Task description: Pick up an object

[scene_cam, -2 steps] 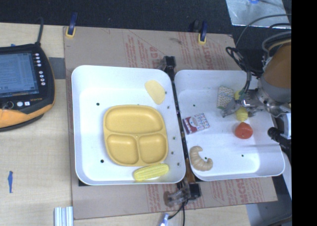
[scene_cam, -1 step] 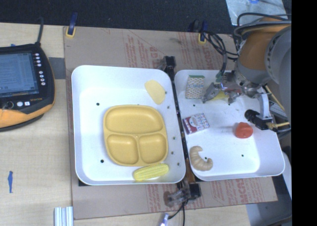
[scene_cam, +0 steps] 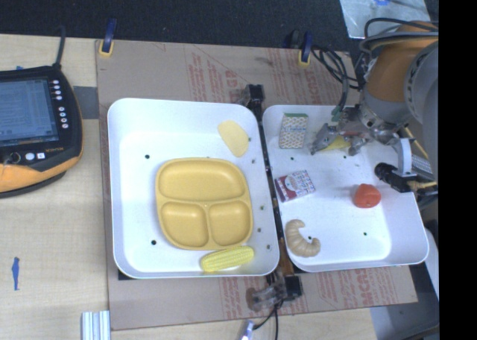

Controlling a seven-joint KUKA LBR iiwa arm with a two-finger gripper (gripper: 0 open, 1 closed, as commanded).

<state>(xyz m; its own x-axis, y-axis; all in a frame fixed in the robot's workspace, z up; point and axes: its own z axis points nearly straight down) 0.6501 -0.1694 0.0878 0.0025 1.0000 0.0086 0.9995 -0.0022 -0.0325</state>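
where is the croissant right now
The croissant lies in the right bin, near its front left corner, below the small red-and-white packet and left of the tomato.

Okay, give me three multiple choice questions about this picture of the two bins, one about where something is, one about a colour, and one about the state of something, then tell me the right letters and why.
1. Where does the corn cob lie?
A. In the left bin, just below the yellow divided plate
B. In the right bin beside the croissant
C. On the cardboard outside both bins

2. What colour is the round toy fruit in the right bin?
A. Green
B. Red
C. Blue

3. How does the gripper stand?
A. Over the left bin's plate
B. Outside both bins, above the tablet
C. Over the right bin's far end, near the small green-and-white box

Answers: 1 A, the cob lies along the plate's near edge. 2 B, the fruit is plainly red. 3 C, the gripper sits just right of the box.
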